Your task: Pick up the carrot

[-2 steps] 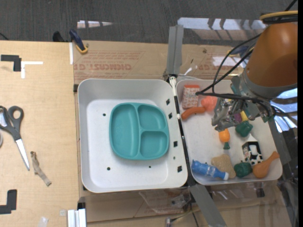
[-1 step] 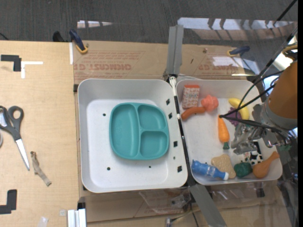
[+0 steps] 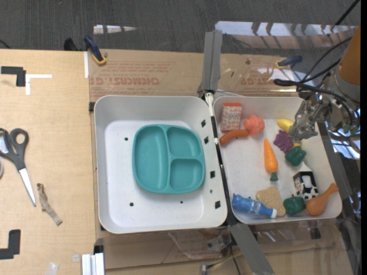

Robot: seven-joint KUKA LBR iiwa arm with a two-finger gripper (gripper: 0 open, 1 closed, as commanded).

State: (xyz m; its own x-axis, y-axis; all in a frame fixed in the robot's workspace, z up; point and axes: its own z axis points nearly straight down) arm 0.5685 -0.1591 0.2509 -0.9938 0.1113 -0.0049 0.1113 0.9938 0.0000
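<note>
Claw: gripper (image 3: 302, 132) hovers over the right bin's upper right, above the purple grapes; whether it is released or clenched cannot be told, and nothing is seen in it.
Left bin: shallow white tray (image 3: 109, 171), smooth plastic, rounded corners, bearing a teal divided plate (image 3: 169, 158) with three compartments.
Carrot: carrot (image 3: 270, 157) lies mid right bin, at about 8 o'clock from the claw; tapered orange cone, tip toward 12, green stub toward 6.
Neighbours: red sausage (image 3: 234, 136) at 10 o'clock of the carrot, purple grapes (image 3: 282, 141) at 1 o'clock, green pepper (image 3: 296, 156) at 3 o'clock.
Advice: travel toward 8 o'clock, descend over the thick middle, close across the width; glossy plastic may slip, so centre well and avoid the pepper.
</note>
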